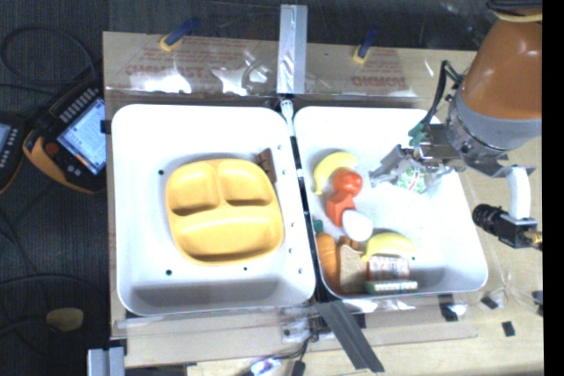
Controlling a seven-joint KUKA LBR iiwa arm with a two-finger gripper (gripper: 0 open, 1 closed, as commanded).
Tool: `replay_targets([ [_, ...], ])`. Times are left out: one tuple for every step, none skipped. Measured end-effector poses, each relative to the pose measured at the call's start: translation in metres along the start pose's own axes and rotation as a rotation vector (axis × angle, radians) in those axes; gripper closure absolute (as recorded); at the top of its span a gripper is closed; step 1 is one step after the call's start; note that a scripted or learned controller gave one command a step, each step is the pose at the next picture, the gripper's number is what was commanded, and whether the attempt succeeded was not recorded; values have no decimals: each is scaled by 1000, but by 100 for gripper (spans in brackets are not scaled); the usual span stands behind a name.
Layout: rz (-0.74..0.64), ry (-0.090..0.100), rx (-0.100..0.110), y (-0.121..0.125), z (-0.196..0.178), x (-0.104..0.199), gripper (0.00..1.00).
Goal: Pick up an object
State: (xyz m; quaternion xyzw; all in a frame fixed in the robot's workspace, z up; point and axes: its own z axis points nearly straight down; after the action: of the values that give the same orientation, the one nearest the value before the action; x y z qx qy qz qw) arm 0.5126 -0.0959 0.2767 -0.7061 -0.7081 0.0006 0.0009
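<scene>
Yellow divided tray sits in left bin. Right bin holds bananas, tomato, egg, carrot. Gripper over its far side, jaw state unclear.

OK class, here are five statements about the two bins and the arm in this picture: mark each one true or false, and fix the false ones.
1. The yellow divided tray lies in the left bin. True.
2. The toy food is piled against the right bin's outer wall. False: it sits along the wall beside the left bin.
3. The gripper hangs over the right bin. True.
4. The white egg lies on the yellow tray. False: it is in the right bin, just below the red toy.
5. The carrot lies in the left bin. False: it lies in the right bin's near-left corner.
</scene>
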Motion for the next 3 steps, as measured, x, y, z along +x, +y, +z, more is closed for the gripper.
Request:
replay_targets([
  [-247, 1, 2, -20, 151, -6, 0],
  [-261, -4, -9, -3, 187, -14, 0],
  [-532, -7, -13, 81, 187, -9, 0],
])
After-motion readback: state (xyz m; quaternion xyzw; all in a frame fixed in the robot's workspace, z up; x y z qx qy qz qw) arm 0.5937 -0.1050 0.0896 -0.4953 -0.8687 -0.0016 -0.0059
